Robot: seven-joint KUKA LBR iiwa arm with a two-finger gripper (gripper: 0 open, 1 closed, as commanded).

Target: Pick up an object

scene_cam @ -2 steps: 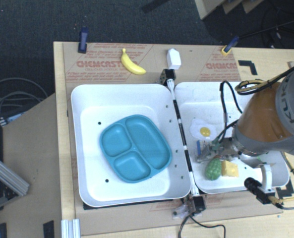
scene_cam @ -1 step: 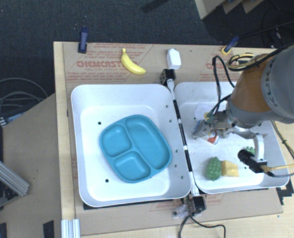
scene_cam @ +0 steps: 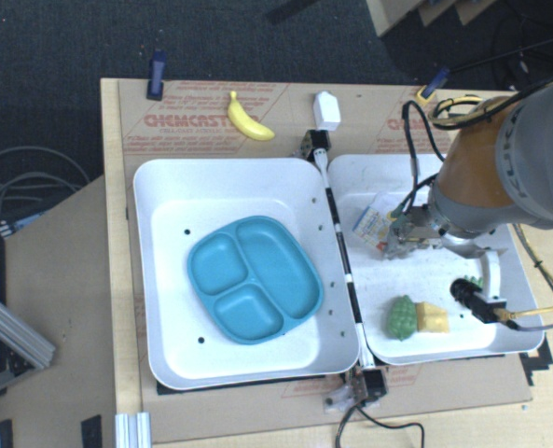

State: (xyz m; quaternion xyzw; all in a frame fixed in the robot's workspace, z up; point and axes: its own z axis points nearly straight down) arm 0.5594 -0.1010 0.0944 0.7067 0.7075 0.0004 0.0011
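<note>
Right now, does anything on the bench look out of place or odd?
Yes: a banana lies on the cardboard behind the left bin, outside both bins. The blue tray sits askew in that bin. In the right bin, the end effector is down by a crumpled clear packet; nothing looks spilled.

Two white bins (scene_cam: 155, 278), one blue tray (scene_cam: 253, 278), one banana (scene_cam: 248, 119).

The bench (scene_cam: 127, 250) carries two white bins (scene_cam: 155, 278), a banana (scene_cam: 248, 119) and perhaps a small white block (scene_cam: 327, 109).
</note>
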